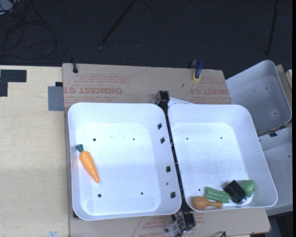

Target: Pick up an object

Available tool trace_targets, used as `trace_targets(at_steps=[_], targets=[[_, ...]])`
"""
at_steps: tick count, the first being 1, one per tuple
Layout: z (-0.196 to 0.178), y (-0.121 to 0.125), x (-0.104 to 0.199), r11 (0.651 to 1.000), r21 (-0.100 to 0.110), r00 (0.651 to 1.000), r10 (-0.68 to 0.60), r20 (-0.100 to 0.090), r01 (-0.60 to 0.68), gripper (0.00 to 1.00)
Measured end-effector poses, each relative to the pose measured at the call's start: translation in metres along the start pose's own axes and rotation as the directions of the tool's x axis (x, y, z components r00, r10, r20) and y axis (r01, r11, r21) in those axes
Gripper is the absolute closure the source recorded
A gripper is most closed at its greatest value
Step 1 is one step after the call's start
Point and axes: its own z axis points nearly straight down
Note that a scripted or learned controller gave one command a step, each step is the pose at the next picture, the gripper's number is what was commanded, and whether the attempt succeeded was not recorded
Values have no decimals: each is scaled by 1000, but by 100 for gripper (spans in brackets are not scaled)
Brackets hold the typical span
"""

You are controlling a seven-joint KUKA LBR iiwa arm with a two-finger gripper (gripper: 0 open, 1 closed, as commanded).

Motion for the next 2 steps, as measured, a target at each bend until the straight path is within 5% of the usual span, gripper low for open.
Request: trace_targets(at_steps=[2], targets=[[89, 0, 91, 1000, 9, 1000, -3, -3, 3, 100]])
